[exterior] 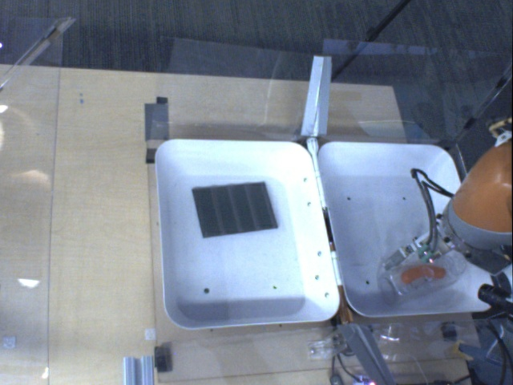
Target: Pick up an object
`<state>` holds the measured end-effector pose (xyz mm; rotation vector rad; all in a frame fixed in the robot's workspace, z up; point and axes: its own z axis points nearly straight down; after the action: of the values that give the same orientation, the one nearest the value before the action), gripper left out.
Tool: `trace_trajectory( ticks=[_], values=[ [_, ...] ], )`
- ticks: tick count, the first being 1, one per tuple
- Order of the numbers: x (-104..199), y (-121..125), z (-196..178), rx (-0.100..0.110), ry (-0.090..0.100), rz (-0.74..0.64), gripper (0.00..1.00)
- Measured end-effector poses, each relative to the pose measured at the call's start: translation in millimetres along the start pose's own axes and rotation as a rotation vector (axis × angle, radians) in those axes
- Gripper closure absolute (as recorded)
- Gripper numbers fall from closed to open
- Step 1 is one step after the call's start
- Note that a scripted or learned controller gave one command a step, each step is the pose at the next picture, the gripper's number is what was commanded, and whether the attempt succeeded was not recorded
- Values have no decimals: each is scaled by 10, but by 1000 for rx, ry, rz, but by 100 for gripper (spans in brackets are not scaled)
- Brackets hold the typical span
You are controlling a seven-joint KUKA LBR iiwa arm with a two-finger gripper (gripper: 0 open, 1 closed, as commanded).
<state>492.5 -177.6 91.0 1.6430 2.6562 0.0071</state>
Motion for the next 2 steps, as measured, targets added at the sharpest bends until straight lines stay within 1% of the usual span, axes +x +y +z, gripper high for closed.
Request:
trace_trajectory(
  ticks=[1, 2],
  values=[
    [600, 482, -3, -3, 3, -99, 0],
    [477, 937, 15, 3, 7, 141, 0]
  ],
)
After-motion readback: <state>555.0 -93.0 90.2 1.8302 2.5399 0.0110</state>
